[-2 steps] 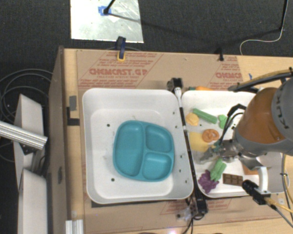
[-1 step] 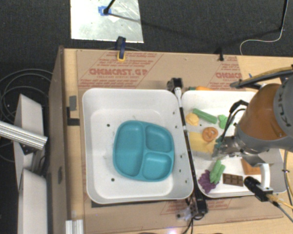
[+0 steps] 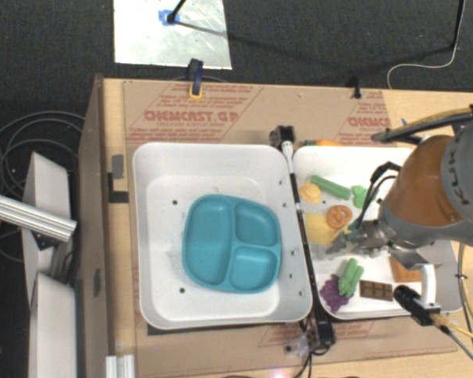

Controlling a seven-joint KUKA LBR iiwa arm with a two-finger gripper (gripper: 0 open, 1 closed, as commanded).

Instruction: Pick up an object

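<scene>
Your gripper [image 3: 348,241] hangs low over the right bin [image 3: 331,157], coming in from the right, and from this angle I cannot tell how it is set. The nearest pick is the green piece [image 3: 350,275], lying just below the gripper, toward the near rim, beside the purple piece [image 3: 331,292]. Its long axis runs nearly up-and-down in the view, tipped slightly right at the top. The yellow piece [image 3: 319,228] sits just left of the gripper. I'd judge the green one the natural target: straddle its short width.
</scene>
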